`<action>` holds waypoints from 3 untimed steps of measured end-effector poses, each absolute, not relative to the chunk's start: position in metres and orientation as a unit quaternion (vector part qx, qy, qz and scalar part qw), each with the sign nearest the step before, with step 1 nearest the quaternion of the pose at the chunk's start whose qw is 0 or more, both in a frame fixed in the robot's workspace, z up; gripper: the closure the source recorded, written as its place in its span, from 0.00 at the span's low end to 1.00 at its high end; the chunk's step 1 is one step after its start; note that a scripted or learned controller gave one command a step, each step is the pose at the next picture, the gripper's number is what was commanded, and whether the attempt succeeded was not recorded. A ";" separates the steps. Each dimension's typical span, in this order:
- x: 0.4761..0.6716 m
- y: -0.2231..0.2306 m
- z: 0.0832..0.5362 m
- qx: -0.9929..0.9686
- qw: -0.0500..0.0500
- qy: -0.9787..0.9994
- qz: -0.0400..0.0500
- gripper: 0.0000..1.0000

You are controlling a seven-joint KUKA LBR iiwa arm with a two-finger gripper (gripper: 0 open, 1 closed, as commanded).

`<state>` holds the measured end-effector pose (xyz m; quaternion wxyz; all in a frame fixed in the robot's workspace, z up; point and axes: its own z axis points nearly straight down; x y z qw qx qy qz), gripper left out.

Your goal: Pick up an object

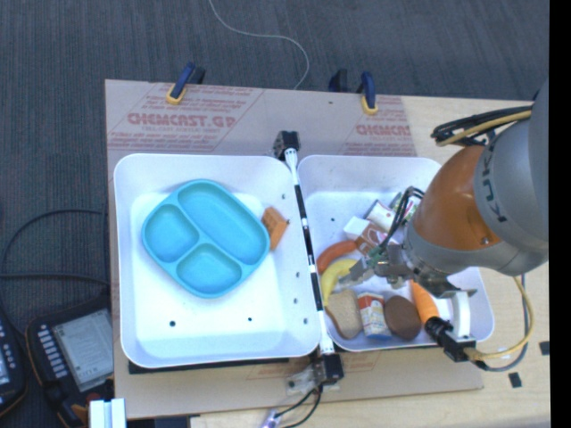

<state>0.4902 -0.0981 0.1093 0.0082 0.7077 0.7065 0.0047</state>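
1. Overhead, your arm (486,194) reaches from the right into the right bin (419,169).
2. Its gripper (364,273) hangs low over a yellow banana (331,279) and a red piece (335,253); you cannot tell how its pincer stands.
3. Nearby lie a bread-like piece (343,315), a small can (373,315), a brown piece (401,317) and an orange carrot (423,301).
4. Your left bin (152,333) holds a blue divided plate (205,236), an orange piece (276,226) just beside it.

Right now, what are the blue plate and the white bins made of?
The blue plate looks like smooth moulded plastic: one even colour, rounded edges, and a soft shine in its three sections. The white bins also look like plastic, thin and glossy with rounded corners, though painted metal can't be ruled out.
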 end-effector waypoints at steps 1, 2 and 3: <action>0.491 -0.098 0.119 0.707 0.008 0.707 0.005 1.00; 0.490 -0.098 0.119 0.707 0.008 0.707 0.005 0.00; 0.491 -0.097 0.128 0.707 0.007 0.707 0.005 1.00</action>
